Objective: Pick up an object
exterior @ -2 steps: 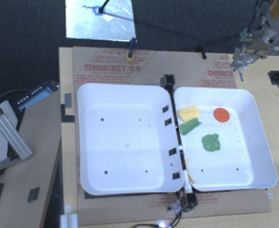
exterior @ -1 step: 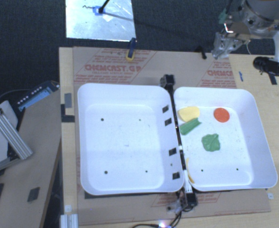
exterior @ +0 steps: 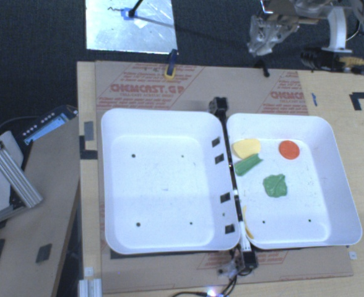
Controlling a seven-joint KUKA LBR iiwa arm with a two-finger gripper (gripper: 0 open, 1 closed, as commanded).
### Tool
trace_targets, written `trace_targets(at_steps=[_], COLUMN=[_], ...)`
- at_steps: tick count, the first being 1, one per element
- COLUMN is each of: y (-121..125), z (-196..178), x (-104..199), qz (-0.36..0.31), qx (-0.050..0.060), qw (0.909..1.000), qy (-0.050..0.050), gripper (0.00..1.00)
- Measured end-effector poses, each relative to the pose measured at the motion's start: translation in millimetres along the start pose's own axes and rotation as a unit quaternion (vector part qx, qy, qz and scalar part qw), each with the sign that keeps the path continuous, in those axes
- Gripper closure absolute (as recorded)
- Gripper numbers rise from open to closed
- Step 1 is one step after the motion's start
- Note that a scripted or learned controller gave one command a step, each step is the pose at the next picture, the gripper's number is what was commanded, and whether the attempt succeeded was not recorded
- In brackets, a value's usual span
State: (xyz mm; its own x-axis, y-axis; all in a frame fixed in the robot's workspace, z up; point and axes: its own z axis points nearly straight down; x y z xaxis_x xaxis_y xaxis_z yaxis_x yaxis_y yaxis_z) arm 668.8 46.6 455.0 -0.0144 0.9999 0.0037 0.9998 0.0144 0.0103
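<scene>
In the right bin (exterior: 337,166) lie a yellow piece (exterior: 246,146), a green pod-shaped piece (exterior: 247,164), an orange-red round piece (exterior: 288,149) and a green leafy piece (exterior: 274,185). A thin yellow sliver (exterior: 248,228) rests by the bin's left wall near the front. My gripper (exterior: 260,47) hangs high at the top of the view, above the bench's far edge and well behind the right bin. Nothing shows between its fingers.
The left bin (exterior: 117,166) stands beside the right one, joined by a black clipped divider (exterior: 226,166). A shiny metal sheet (exterior: 131,16) lies at the far left. A yellow clamp (exterior: 169,72) sits on the cardboard's far edge. Cables (exterior: 330,59) run at the far right.
</scene>
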Motion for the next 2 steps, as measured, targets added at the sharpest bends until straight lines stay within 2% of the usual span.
trace_targets(at_steps=[1,2], y=[-3,-4], z=[50,78], x=[-118,-181], qz=[0.012,0.009], qx=[0.006,0.005], qw=[0.9999,0.9999], qy=[-0.004,-0.003], gripper=[1.0,1.0])
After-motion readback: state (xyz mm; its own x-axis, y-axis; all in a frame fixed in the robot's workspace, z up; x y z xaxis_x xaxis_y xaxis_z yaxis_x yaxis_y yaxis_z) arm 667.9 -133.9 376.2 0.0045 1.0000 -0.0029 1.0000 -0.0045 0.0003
